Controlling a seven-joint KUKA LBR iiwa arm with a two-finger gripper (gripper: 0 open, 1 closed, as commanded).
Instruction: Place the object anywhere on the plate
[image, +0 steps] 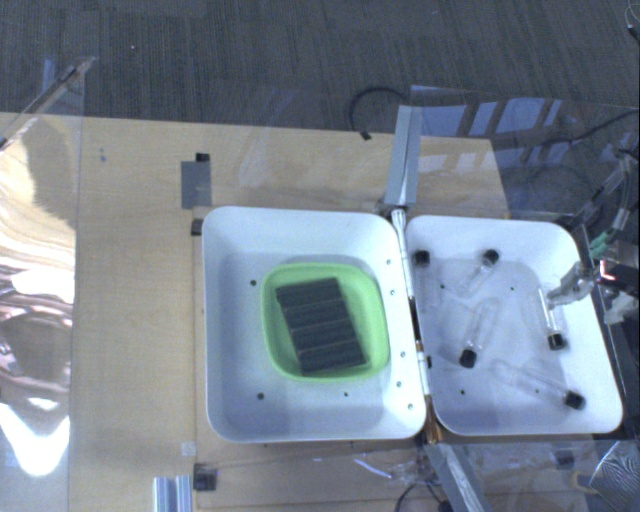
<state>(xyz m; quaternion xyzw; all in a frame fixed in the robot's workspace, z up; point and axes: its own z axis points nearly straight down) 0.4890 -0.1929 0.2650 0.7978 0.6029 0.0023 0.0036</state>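
Dark ribbed rectangular block (319, 326) lies on the square green plate (373, 333) in the left white bin (225, 330), centre of frame. Clear capped vials (478, 270) scatter the right white bin (590, 400). At the right edge, the gripper (572, 287) is partly visible; its jaw state cannot be told.

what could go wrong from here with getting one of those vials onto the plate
1. The vials are clear and lie scattered in the right bin, so a grasp may miss.
2. The plate already bears a dark ridged block; a vial set there could roll off.
3. The gripper sits at the bin's right wall and could clip it.
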